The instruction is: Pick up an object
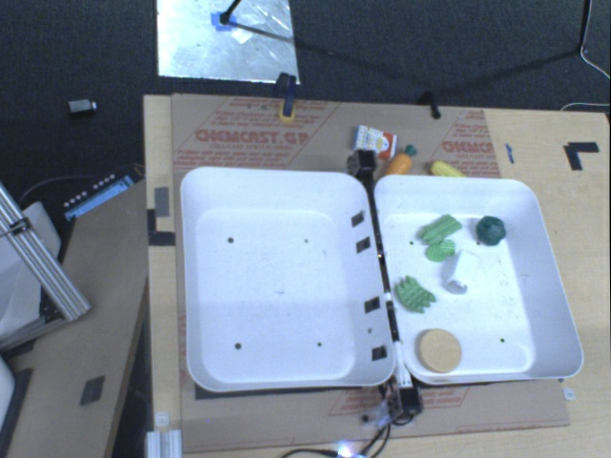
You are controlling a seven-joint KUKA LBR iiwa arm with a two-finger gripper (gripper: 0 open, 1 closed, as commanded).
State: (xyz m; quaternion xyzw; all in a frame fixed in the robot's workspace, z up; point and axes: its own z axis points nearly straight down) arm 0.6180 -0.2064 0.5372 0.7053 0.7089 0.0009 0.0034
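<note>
1. From my remote seat I see the pickable pieces all lying in the right shallow white plastic bin (pixel 549 256): a flat round tan disc (pixel 440 349) near its front edge, pale and biscuit-like.
2. Just behind the disc and to its left lies a ridged bright-green leafy piece (pixel 414 295), close to the bin's inner wall.
3. A small white cylinder (pixel 455 273) lies tilted near the bin's middle, casting a greyish shadow.
4. Behind it sit two green oblong pieces (pixel 440 235), one long and ribbed, one smaller and rounder, almost touching each other.
5. A dark teal knobbly ball (pixel 491 230) rests toward the back right, apart from the rest.
6. The left shallow white plastic bin (pixel 205 256) adjoins the right one along a hinge of black clips.
7. Beyond the bins, on the brown cardboard sheet (pixel 248 132), lie an orange carrot-shaped toy (pixel 399 164) and a yellow oblong toy (pixel 445 170).
8. I cannot tell the gripper's state.
</note>
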